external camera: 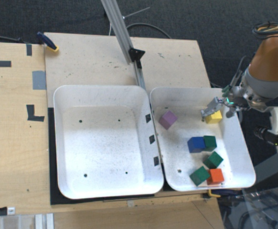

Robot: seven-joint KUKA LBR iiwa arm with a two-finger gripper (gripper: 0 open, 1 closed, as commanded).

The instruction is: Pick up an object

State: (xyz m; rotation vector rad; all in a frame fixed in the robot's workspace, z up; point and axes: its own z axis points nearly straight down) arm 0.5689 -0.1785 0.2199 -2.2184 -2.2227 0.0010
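My gripper (217, 109) hangs over the upper right part of the right bin (182, 95), reaching in from the right. A yellow block (215, 118) sits directly under it, partly covered by the gripper, so whether it is gripped does not show. A purple block (167, 119) lies to the left in the same bin. Lower down are a blue block (195, 144) touching a dark green block (209, 142), a second green block (214, 159), and a third green block (199, 175) beside an orange block (216, 176).
The left bin (62, 128) stands beside the right one, sharing a raised middle wall (152, 137). A slanted metal rail (122, 30) crosses above the bins' back edge. The arm's grey body with its orange band (268, 61) stands at the right.
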